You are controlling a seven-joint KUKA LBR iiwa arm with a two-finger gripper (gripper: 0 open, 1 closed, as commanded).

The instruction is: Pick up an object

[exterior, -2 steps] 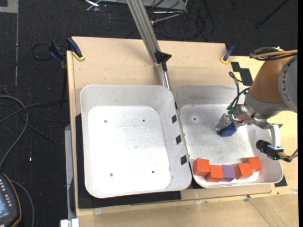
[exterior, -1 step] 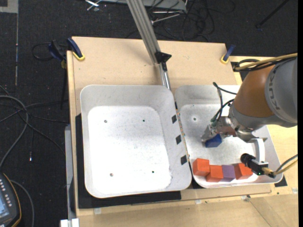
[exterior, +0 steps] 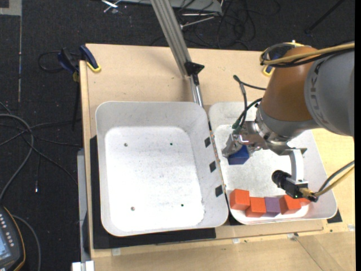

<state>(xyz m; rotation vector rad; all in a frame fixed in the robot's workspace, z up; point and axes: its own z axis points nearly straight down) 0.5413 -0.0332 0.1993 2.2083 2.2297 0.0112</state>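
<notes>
One blue block (exterior: 239, 154) sat right of center in the frame, in the right bin (exterior: 321, 162), pinched between the closed-in fingers of the gripper (exterior: 236, 147). Along that bin's lower edge lay four blocks in a row: three orange blocks (exterior: 241, 199) and one purple block (exterior: 272, 205). The left bin (exterior: 107, 123) made two bins in all.

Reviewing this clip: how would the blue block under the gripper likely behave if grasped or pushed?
The blue block looks flat-faced and solid, so probably stiff and apt to slide, not roll. It seems small beside the gripper, likely light. It sits near the right bin wall, so a push may jam it.
</notes>
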